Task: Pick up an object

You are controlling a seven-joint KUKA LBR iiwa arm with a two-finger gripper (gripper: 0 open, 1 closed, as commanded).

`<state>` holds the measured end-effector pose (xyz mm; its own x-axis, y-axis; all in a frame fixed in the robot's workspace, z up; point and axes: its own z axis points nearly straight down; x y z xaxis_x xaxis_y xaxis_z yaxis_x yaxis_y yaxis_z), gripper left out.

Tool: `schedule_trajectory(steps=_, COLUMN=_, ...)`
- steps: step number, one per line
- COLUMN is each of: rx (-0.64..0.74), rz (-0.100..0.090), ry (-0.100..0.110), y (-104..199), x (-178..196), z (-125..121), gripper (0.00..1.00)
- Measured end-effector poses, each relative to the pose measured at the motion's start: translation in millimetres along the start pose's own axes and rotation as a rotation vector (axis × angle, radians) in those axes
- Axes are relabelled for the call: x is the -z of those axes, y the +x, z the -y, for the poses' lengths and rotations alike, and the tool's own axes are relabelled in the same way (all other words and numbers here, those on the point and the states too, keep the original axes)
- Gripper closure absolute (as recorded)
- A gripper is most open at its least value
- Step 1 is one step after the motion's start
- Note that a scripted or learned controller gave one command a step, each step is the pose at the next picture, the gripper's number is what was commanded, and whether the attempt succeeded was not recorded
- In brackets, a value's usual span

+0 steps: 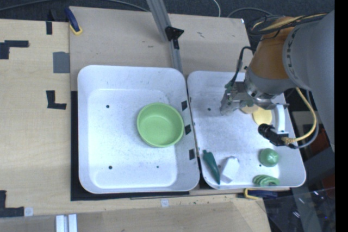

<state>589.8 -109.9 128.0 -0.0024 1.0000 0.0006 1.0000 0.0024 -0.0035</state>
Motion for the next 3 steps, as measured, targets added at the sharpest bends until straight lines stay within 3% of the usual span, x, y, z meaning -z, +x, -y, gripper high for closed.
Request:
schedule_trajectory(steps=2, rx=-0.001, rz=0.001, ry=-0.008, y=-0.3, x=94.9, z=7.1, gripper=1.0)
schedule_trajectory(steps=3, rx=0.005, rz=-0.001, ry=-0.004, y=49.8, x=103.3, z=-12.2, gripper=1.0)
